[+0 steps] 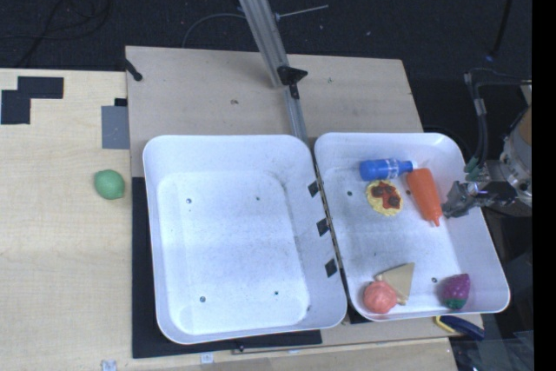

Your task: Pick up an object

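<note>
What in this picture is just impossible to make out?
- Gripper: small and dark at the right bin's edge; its grasp is unclear.
- Arm: cut off by the right edge.
- Yellow item: too blurred to identify.
- Blue-and-yellow thing: partly hidden under the bin's rim.

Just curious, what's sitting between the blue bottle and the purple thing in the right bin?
In the camera view, the carrot lies between the blue bottle and the purple toy; below the carrot the stretch is bare bin floor.
</note>
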Tool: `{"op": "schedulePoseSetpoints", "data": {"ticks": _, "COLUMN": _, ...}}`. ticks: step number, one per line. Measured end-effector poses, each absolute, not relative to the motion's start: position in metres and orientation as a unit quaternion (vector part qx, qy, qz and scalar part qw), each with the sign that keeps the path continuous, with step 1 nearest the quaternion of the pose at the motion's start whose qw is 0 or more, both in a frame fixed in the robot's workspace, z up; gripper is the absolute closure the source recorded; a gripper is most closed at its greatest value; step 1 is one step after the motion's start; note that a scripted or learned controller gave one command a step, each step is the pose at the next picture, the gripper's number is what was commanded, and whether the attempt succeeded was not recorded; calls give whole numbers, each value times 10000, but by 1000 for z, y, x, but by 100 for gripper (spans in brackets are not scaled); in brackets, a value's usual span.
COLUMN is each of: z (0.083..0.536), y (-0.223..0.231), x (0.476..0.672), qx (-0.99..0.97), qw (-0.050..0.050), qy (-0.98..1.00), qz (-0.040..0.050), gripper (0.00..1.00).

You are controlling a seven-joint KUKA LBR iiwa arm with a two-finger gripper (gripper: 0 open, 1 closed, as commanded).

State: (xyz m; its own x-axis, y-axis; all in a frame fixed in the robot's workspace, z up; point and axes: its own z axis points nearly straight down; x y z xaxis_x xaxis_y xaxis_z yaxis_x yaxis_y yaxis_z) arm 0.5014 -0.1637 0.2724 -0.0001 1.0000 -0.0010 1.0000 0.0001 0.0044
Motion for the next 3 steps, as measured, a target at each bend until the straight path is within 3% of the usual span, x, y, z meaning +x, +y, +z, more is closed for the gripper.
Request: {"op": "schedulePoseSetpoints", "data": {"ticks": 3, "z": 254, "y": -25, "x": 543, "qx": 7061, "qw": -6, "qy": 7081, "qz": -1, "gripper": 100}}
